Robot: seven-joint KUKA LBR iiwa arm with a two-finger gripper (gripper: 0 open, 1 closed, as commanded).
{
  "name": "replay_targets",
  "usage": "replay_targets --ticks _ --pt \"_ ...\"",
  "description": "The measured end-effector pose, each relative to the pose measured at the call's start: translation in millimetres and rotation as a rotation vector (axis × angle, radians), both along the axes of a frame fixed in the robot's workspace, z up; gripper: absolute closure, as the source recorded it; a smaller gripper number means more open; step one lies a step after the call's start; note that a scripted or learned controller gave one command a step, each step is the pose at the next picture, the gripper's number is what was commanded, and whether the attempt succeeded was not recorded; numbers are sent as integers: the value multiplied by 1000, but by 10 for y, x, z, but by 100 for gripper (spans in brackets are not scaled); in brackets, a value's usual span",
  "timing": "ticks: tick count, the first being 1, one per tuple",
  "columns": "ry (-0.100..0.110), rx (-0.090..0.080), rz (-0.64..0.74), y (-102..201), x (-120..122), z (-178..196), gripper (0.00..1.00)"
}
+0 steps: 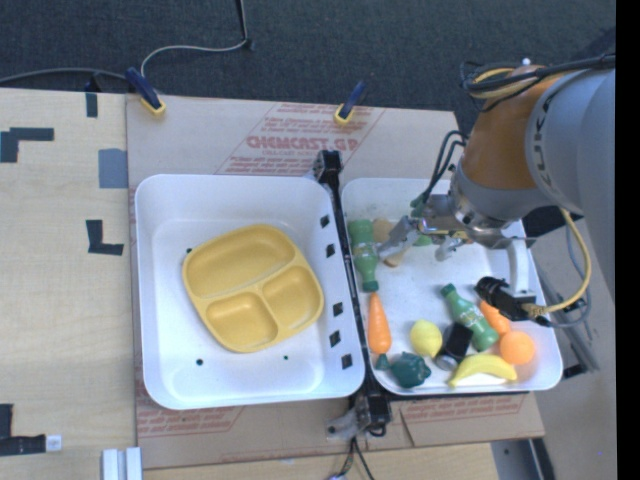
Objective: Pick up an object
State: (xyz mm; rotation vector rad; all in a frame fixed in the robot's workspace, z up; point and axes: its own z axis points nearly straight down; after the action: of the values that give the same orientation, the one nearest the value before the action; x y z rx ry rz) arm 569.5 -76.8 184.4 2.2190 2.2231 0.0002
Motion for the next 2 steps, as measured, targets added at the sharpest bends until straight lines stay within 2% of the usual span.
replay_targets --ticks 1,2 --pt "1 -2 -2 -714 -197 186 0" --pt "-1 0 -2 -991 -477 -983 0"
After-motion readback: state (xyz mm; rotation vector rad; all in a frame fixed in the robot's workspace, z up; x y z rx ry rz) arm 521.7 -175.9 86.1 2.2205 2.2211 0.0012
